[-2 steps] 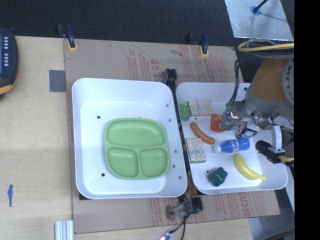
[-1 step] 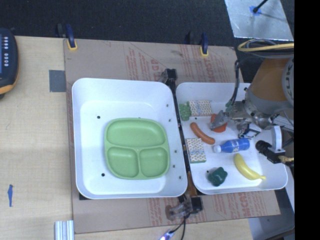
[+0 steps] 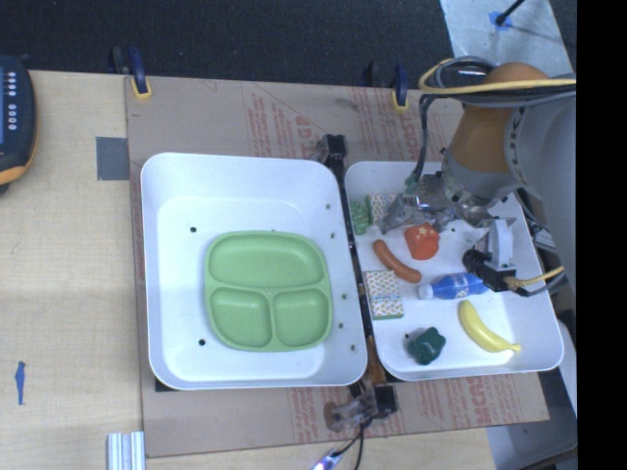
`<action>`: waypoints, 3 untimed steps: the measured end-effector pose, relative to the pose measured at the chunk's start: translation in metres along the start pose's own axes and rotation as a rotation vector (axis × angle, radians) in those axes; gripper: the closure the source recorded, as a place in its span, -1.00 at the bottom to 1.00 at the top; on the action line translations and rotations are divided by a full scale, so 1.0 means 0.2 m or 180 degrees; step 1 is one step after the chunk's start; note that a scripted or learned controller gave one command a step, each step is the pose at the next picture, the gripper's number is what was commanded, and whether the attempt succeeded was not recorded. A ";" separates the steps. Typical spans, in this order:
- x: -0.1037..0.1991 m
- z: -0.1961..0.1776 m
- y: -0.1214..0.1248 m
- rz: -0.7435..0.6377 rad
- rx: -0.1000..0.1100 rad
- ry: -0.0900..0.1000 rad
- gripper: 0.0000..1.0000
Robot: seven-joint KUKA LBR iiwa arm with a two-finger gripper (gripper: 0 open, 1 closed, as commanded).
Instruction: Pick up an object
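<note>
Metal gripper over round tomato

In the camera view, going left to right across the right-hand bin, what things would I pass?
Checkered sponge → hot dog → red tomato and dark green pepper, about level → blue water bottle → banana.
</note>
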State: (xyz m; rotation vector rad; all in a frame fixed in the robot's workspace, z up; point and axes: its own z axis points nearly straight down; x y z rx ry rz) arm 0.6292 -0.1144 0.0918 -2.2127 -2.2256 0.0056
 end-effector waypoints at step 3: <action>0.10 0.00 -0.16 -0.0001 -0.0002 -0.0001 -1.00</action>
